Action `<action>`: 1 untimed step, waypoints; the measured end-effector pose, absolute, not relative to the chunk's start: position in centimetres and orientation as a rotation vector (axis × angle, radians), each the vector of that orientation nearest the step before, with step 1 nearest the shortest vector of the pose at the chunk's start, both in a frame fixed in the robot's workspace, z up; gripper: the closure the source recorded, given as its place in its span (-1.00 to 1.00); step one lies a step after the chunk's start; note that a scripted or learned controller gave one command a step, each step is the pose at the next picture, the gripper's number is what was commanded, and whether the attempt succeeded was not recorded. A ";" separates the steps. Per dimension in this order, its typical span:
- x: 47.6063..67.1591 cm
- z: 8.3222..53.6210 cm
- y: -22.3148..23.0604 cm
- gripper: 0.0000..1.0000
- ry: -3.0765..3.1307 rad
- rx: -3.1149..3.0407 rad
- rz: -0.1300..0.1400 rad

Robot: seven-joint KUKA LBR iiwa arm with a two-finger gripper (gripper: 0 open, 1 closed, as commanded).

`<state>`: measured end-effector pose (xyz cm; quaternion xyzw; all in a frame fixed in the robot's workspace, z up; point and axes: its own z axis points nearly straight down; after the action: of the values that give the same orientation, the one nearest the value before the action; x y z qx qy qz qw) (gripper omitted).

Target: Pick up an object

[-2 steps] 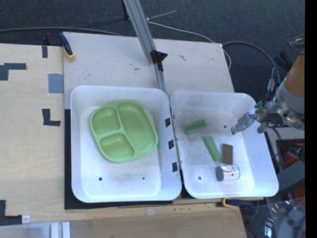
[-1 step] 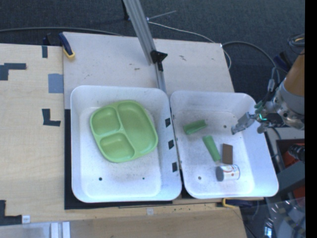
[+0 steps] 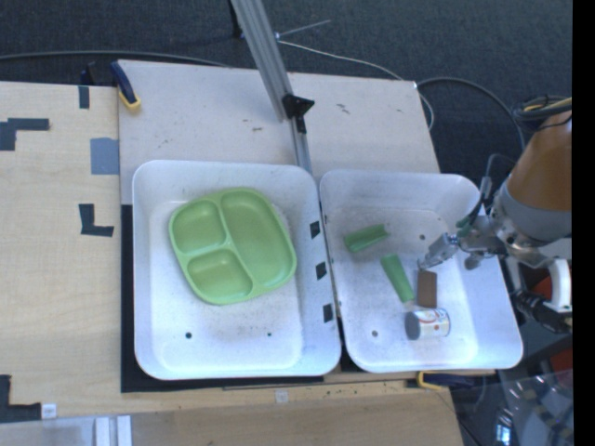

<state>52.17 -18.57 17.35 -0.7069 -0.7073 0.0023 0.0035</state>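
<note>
Can (image 3: 427,323): small, on its side, nearest the front wall of the right bin (image 3: 483,347); rounded, judged likely to roll under a sideways nudge.

Brown block (image 3: 427,289): just behind the can, upright-oblong, close beside the lower green stick (image 3: 397,278), which lay slanted. The two were near enough that a pinch on one risked catching the other.

Gripper (image 3: 440,250): hung low over the right bin, just above and behind the brown block, reaching in from the right. Whether it was open or closed could not be told; nothing was seen in it.

Upper green stick (image 3: 365,238): farther back and left in the same bin, lying apart from the rest.

Plate (image 3: 232,244): green, three wells, alone in the left bin (image 3: 149,277).

Handling note: the step in hand was judged an approach to a grasp, none yet made. The brown block lay closest; best taken by descending straight, spanning its narrow width, away from the neighbouring stick. The upper stick offered the freer target.
</note>
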 end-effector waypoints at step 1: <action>52.3 11.9 -19.5 -1.00 -2.218 -2.217 0.007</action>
<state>52.29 -19.48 11.94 -0.7070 -0.7072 0.0023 0.0029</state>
